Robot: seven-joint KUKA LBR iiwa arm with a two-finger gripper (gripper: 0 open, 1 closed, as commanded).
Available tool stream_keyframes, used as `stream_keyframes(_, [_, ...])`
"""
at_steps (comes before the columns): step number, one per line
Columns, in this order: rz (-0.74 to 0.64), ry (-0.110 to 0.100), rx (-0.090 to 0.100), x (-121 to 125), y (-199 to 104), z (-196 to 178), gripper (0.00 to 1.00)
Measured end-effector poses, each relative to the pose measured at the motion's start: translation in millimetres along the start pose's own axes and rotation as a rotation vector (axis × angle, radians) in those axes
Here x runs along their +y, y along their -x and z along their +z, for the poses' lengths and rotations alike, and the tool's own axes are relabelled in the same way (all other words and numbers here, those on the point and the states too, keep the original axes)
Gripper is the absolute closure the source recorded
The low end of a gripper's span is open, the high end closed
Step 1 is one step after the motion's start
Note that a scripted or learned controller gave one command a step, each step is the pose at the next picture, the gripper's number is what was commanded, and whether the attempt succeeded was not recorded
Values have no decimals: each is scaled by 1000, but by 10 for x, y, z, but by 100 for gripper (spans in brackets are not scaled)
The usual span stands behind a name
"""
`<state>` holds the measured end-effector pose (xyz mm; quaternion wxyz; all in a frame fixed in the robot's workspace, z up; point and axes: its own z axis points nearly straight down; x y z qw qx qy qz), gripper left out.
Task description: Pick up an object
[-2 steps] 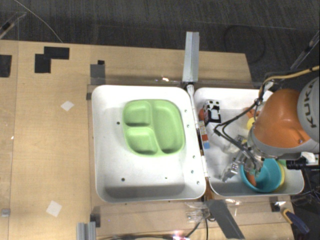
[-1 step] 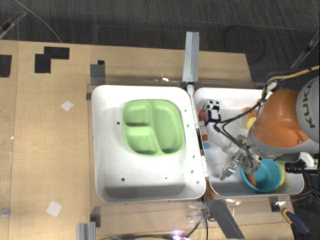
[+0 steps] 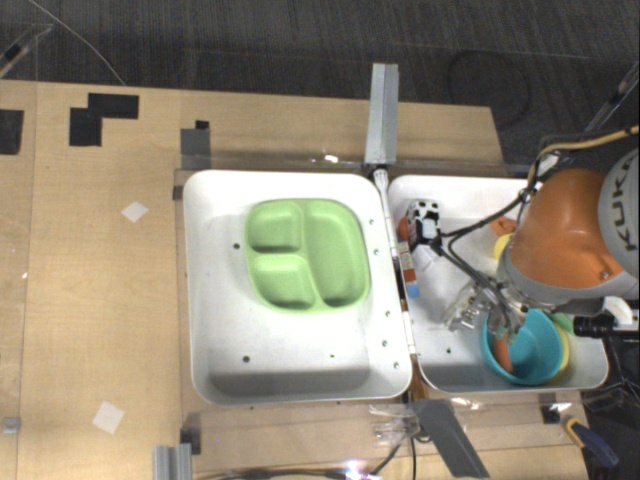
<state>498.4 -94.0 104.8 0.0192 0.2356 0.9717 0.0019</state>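
Observation:
My gripper (image 3: pixel 470 313) hangs low over the right bin (image 3: pixel 450 363), near its front middle. Its metal tip is just left of a teal cup (image 3: pixel 535 353). The cup stands at the bin's front right with an orange piece (image 3: pixel 508 356) inside it and a yellow thing (image 3: pixel 563 348) behind its rim. Nothing shows between the gripper's tips. The arm's orange band (image 3: pixel 565 233) hides much of the right bin's back right. A small yellow object (image 3: pixel 503 240) peeks out beside the band.
The left bin (image 3: pixel 215 298) holds a green divided plate (image 3: pixel 305 253). Small red (image 3: pixel 403 230) and blue (image 3: pixel 411 288) items and a white piece (image 3: pixel 420 263) lie along the right bin's left wall. A grey post (image 3: pixel 383 113) stands behind the bins.

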Motion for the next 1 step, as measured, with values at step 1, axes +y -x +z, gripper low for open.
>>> stream_keyframes(1, [65, -9, 18, -127, 1045, -954, 100])
